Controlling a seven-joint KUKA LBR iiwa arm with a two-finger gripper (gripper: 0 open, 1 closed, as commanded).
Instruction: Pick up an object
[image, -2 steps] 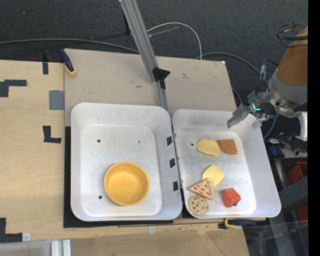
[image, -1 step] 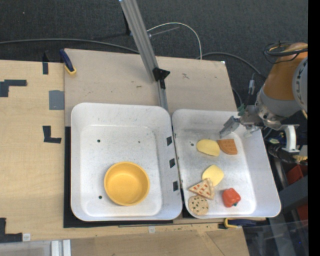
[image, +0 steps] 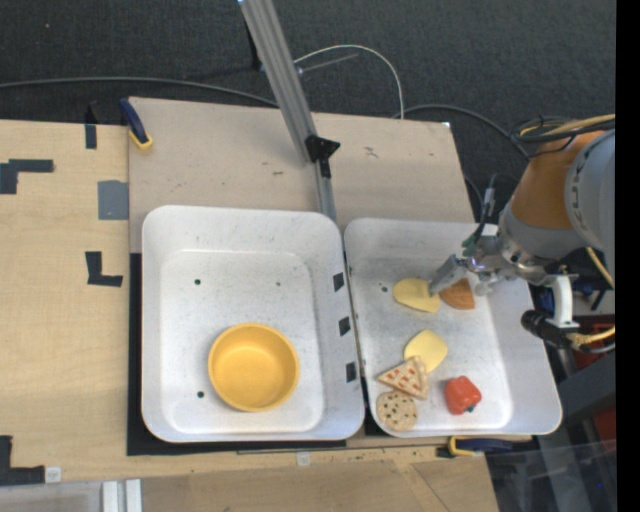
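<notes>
Tool (image: 447, 281) touching flat heart-shaped yellow piece (image: 414, 295)

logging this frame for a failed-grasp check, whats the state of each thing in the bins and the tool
yellow bowl: upright in the left bin, apart from the rest
pale yellow piece: flat in the right bin, by the tool
brown piece: flat, at the tool tip
tool: low over these two, grip cannot be told
yellow wedge: flat
pizza slice: flat, touching the wedge
cookie: flat
red pepper: lying loose
</notes>
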